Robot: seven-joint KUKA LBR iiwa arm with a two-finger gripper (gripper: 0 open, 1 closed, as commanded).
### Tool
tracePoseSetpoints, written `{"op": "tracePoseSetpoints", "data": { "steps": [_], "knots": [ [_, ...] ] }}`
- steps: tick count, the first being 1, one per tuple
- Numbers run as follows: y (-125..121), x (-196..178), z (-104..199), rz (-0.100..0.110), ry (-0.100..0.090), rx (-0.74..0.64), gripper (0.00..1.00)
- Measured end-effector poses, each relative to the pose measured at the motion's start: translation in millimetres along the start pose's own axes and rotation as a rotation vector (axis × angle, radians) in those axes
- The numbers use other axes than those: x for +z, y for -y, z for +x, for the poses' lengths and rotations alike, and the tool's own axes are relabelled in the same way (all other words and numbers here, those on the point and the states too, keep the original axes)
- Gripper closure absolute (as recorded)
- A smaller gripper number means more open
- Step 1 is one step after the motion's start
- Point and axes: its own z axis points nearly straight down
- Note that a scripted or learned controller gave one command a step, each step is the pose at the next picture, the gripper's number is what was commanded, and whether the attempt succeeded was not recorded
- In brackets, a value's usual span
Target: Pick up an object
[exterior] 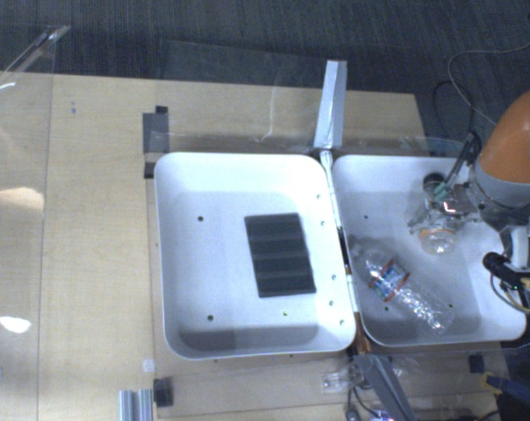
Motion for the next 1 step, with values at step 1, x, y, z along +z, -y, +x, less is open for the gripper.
{"op": "tracePoseSetpoints", "data": {
  "steps": [1],
  "knots": [
    [-28.3,-82.3,78.5,0.007,-0.002,0.018,1.00]
  ]
}}
